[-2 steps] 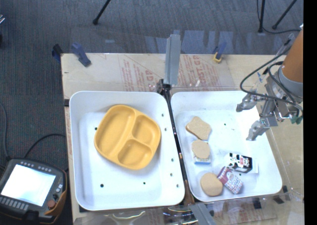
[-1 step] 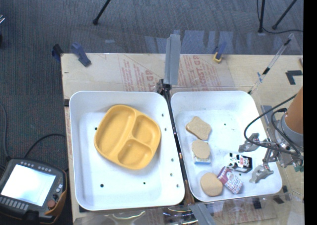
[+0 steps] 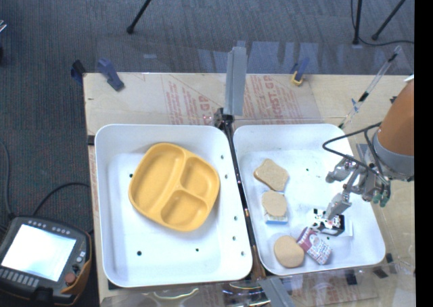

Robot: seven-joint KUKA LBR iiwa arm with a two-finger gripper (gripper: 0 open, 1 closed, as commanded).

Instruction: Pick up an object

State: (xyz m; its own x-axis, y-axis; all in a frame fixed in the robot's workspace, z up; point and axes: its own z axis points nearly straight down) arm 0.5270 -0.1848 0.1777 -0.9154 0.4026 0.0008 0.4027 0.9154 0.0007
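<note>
**Gripper low over the right bin's clutter**

Camera view: the gripper (image 3: pixel 333 220) hangs low in the right bin (image 3: pixel 304 138), near a wrapped packet (image 3: pixel 315 245), likely the target. Whether it is open, I cannot tell. Sponge (image 3: pixel 275 205) and plate (image 3: pixel 174 186) lie leftward.

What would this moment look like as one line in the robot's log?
gripper: low in right bin, over small dark item | nothing seen held | yellow plate: left bin
</note>
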